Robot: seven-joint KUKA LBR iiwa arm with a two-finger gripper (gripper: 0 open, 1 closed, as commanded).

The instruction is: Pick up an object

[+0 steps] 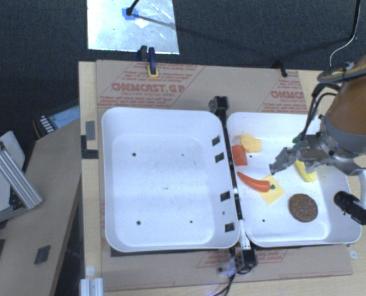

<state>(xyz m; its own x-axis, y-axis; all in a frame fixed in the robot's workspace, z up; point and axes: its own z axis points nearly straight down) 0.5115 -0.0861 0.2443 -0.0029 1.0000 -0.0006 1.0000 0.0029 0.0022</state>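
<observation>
My gripper (281, 160) hangs low over the right bin (337, 236), its dark tips just above the orange pepper (254, 180); I cannot tell how it is set, and nothing shows lifted. So the pick is not yet made. Beside the pepper lie a yellow wedge (272, 193), a red-orange block (239, 155), a brown cookie (303, 207). The left bin (118, 128) sits alongside.

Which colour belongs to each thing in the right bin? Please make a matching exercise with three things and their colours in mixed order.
Things:
1. round flat disc
2. long curved piece
3. wedge near the bin's far side

Colours:
A. yellow
B. brown
C. orange-red

Pairs: 1-B, 2-C, 3-A
</observation>
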